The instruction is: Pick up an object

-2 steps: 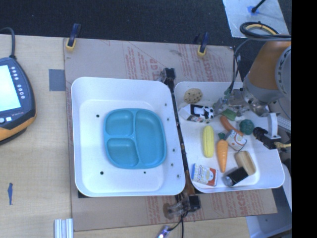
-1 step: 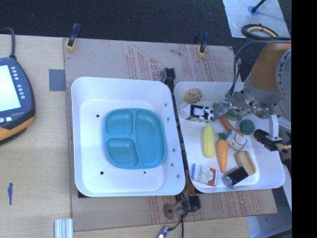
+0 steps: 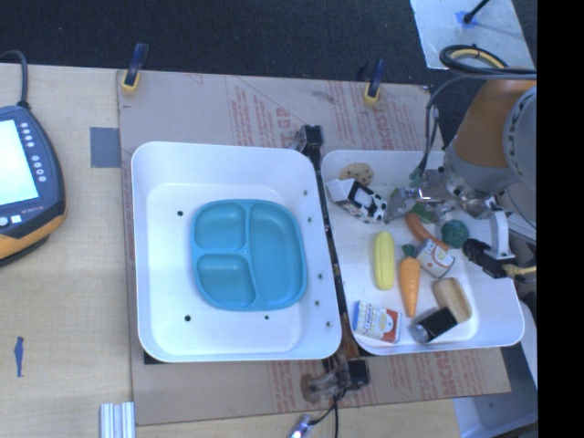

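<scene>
Pale wood surface carries two white bins side by side, the left bin holding a blue divided plate, the right bin crowded with toy food. The arm reaches in from the right, and its gripper hangs low over the bin's far end; whether it is spread or closed cannot be told, and nothing is seen held. Nearest it lies a small carrot, just toward the camera and slanted, with a green piece beside it. Farther toward the camera lie a corn cob and a larger carrot, long axes running roughly front to back, side by side and near touching. A black-and-white cow and a cookie lie to the gripper's left. A carton, a bread piece and a dark block fill the near end. Crowding around the small carrot would likely complicate a clean grasp there.
</scene>
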Robot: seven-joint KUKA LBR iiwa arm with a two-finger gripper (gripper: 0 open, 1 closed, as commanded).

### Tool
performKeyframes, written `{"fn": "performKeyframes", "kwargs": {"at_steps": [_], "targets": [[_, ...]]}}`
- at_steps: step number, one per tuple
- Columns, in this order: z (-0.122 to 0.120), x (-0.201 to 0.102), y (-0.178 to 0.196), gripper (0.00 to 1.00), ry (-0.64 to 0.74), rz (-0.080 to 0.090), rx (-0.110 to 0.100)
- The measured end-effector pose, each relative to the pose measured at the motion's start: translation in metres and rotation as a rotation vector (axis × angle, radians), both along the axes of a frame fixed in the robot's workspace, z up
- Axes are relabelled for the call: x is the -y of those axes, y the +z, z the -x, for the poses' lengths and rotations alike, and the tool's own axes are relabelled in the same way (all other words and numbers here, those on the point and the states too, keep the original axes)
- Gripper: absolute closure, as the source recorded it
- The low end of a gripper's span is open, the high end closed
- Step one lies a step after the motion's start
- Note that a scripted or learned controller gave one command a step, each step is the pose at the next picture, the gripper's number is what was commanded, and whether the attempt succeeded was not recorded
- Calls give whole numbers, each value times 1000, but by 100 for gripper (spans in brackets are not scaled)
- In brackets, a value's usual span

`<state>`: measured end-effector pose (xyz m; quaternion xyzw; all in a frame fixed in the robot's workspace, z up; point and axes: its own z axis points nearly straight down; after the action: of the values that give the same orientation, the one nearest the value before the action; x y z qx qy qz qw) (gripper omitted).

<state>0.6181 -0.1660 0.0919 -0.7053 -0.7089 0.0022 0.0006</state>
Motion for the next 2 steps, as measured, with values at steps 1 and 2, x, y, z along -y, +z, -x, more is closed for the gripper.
{"fn": "performKeyframes", "kwargs": {"at_steps": [1, 2], "targets": [[0, 1, 11, 100, 1, 1, 1], [0, 2, 11, 0, 2, 2, 0]]}}
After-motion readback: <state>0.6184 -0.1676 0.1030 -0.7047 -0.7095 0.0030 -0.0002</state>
